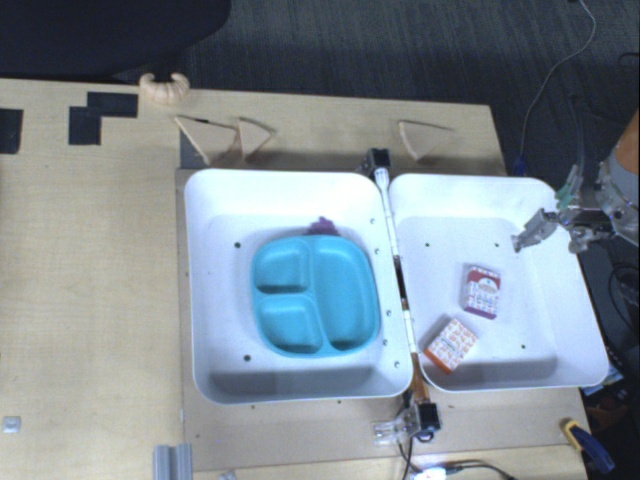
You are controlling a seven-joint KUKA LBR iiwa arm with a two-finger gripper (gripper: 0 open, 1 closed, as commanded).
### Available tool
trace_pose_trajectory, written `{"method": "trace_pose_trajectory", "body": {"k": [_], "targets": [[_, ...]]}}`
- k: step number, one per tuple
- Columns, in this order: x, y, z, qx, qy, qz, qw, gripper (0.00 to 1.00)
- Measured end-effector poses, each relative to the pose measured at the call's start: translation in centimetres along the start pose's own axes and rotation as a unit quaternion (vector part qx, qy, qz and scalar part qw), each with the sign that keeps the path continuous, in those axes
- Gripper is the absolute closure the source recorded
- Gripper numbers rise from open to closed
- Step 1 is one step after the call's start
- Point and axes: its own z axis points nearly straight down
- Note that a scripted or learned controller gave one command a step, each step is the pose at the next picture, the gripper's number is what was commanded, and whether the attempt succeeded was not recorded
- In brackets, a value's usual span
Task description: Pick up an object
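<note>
The counter (90, 298) looks like pale, unfinished wood or plywood, matt with a faint grain. Both bins are smooth white plastic with a soft sheen: the left bin (215, 268) and the right bin (450, 208). In the left bin lies a turquoise divided tray (315, 293) of smooth, slightly glossy plastic, and a small purple thing (321, 227) at its far edge looks dull; its material cannot be told. In the right bin, the red-and-white packet (481, 291) and the orange-and-white box (451, 343) look like printed card or paper. The end effector (560, 223) looks like grey metal, dully reflective. The floor (400, 38) beyond the counter looks like dark, rough carpet.
</note>
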Motion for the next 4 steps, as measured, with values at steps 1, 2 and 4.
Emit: {"method": "trace_pose_trajectory", "body": {"k": [1,2,4], "targets": [[-2.0,-2.0,12.7,-0.005,-0.002,0.001,1.0,0.0],[-1.9,-1.8,11.5,-0.006,0.0,0.0,1.0,1.0],[7.3,-2.2,1.4,-0.001,0.001,-0.001,1.0,1.0]]}}
